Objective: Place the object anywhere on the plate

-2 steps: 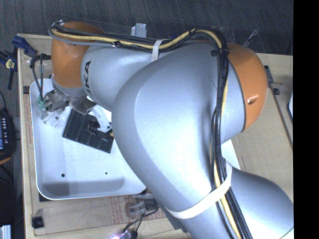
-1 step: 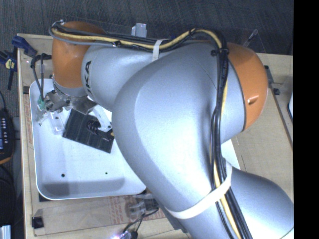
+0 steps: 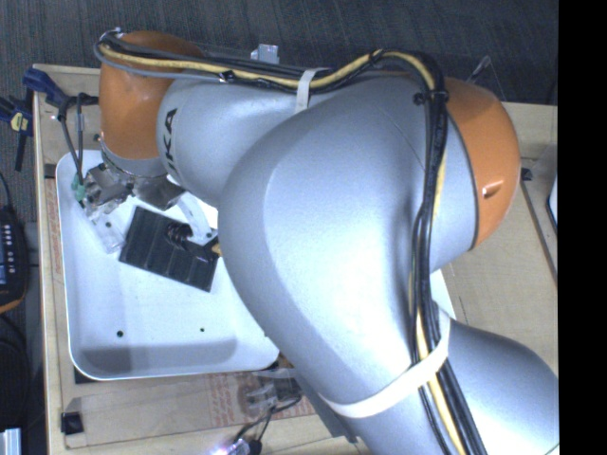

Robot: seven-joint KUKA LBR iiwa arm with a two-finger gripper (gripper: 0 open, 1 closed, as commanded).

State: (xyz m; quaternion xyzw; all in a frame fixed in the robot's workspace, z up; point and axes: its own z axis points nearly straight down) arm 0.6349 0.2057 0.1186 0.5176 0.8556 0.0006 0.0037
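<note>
The arm (image 3: 332, 245) is hogging pretty much everything from where I'm standing. A huge grey elbow leans over the bench (image 3: 531, 292) and hides most of its right side. It comes in from the right and bends across, and the orange band (image 3: 128, 102) ends up at the upper left, above the left bin (image 3: 142, 311). There's another orange patch (image 3: 488, 178) on the big joint to the right.

The gripper (image 3: 102, 211) hangs just below that band, down in the bin near its upper-left corner and close to the left wall. Open or closed? Honestly can't tell, it's all a jumble of grey metal there. A small green bit (image 3: 83, 190) sits right against the gripper's left side — might be part of it, might not, no idea.

I can't tell where the object and the plate are either, since the arm covers too much. The stretch of bin floor I can see is white, with two tiny dark dots (image 3: 120, 333) toward the front.

Other stuff:
- Yellow and black cables (image 3: 285, 72) run along the top of the arm, tied down with a white strap (image 3: 303, 91).
- What looks like the second bin's rim (image 3: 553, 197) peeks out at the far right.
- Blue clamps (image 3: 36, 83) sit at the bench's upper-left corner.
- There's dark carpet (image 3: 285, 8) beyond the bench.
- Some printed cardboard (image 3: 232, 396) sticks out under the left bin's front edge.
</note>
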